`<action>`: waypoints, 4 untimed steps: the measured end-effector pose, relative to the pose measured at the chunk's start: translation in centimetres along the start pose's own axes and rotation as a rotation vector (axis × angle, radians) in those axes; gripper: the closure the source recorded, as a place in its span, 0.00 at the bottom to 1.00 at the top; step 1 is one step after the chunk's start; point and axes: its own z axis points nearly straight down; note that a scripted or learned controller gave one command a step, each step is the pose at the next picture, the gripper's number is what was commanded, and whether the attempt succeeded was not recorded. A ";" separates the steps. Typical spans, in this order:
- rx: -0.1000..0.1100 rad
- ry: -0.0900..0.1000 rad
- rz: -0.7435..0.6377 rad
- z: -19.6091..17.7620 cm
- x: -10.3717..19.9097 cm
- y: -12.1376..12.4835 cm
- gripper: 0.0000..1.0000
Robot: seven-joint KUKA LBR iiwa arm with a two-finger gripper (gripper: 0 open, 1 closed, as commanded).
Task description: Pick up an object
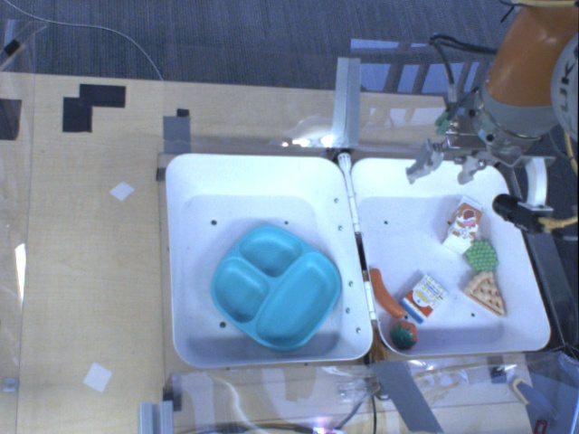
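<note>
My gripper (pixel 444 171) hangs over the back of the right bin (pixel 398 211), its two fingers spread open with nothing between them. Below and to its right a small red and white carton (pixel 462 224) lies in that bin. A green knobbly toy (pixel 481 255) and a tan wedge-shaped slice (pixel 486 293) sit near the bin's right wall. A white, orange and blue packet (pixel 425 297) rests at the front middle. An orange sausage-shaped piece (pixel 386 294) and a small green and orange ball (pixel 403 334) lie at the front left corner.
The left bin (pixel 194 242) holds a blue divided plate (pixel 276 286). A ridge (pixel 355 233) separates the two bins. A metal post (pixel 347 98) stands behind them. The arm's orange band (pixel 534 43) is at the upper right.
</note>
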 end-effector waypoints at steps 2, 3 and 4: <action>-0.001 -0.001 -0.196 8.3 -10.1 -5.3 0.00; -0.003 -0.001 -0.429 11.3 -7.2 -2.4 0.00; -0.044 -0.023 -0.400 13.4 -2.9 -11.0 0.00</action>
